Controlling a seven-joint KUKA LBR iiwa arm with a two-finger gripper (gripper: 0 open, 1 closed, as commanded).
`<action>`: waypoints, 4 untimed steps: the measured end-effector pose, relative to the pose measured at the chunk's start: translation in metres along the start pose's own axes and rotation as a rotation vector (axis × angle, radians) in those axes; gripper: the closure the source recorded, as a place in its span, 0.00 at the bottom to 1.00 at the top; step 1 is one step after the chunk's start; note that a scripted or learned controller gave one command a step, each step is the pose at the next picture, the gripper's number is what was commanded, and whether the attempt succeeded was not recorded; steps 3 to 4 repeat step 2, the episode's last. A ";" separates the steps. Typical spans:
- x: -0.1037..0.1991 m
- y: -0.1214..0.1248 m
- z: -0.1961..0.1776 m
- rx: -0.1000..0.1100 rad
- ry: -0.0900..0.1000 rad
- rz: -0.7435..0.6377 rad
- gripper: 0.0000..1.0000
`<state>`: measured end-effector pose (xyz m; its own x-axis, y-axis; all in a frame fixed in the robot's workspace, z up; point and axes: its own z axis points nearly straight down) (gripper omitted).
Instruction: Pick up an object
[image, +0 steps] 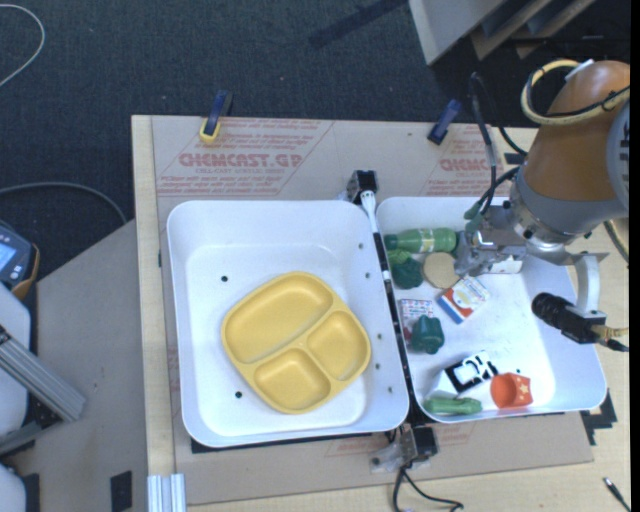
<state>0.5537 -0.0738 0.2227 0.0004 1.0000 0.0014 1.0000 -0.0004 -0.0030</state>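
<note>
My gripper hangs low over the back of the right bin, on the grey arm that reaches in from the right. A tan round disc lies just to its left. A green bottle lies on its side along the back wall. Just below the gripper sits a small red, white and blue carton. A dark green piece rests near the bin's left wall. The view shows nothing held.
The right bin's front part holds a small printed packet, a dark green toy, a black-and-white object, an orange-red object and a green pod. The left bin bears a yellow divided plate.
</note>
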 end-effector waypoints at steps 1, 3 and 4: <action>-0.003 0.020 -0.001 -0.007 -0.002 -0.002 1.00; 0.008 0.007 0.006 0.001 0.000 -0.001 1.00; 0.008 0.007 0.006 0.001 0.000 -0.001 1.00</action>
